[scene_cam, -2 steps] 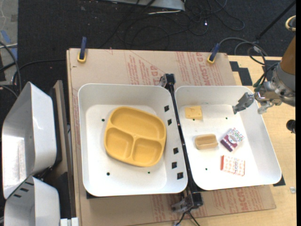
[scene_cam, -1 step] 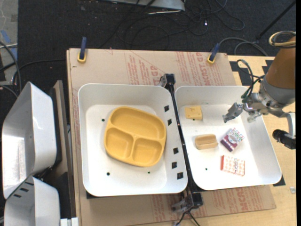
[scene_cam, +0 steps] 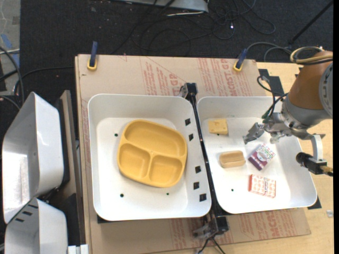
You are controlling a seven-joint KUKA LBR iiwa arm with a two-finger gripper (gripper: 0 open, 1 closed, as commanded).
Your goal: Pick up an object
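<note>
The right bin (scene_cam: 296,194) holds several small objects. A yellow block (scene_cam: 217,127) lies at its back left and a tan block (scene_cam: 231,159) sits in its middle. To the right of the tan block is a purple and white packet (scene_cam: 261,156), and a red and white packet (scene_cam: 262,186) lies nearer the front. My gripper (scene_cam: 264,136) hangs over the right bin, just behind the purple and white packet and to the right of the yellow block. It is open and holds nothing.
The left bin (scene_cam: 100,142) holds a yellow divided plate (scene_cam: 152,153). A black divider (scene_cam: 200,157) runs between the bins. The grey and orange arm (scene_cam: 312,94) overhangs the right bin's back right corner. White tubs (scene_cam: 32,152) stand left of the bench.
</note>
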